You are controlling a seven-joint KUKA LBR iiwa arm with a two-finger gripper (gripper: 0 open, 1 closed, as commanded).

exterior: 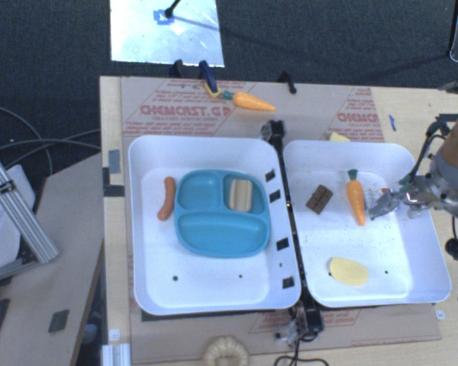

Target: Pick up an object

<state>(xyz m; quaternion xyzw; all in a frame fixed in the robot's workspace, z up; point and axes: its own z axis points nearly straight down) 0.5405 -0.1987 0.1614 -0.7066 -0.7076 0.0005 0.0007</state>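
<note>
Grey two-finger gripper (382, 204) hangs just right of the small orange toy carrot (356, 199) in the right white bin (412, 284) — grip state can't tell — risk: fingers nudge it sideways, w/o a hold

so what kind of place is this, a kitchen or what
Most likely a robot lab test bench, not a kitchen: two shallow white plastic bins sit on a cardboard-covered bench, holding toy food like an orange plastic carrot, with the arm's pincer reaching in.
</note>
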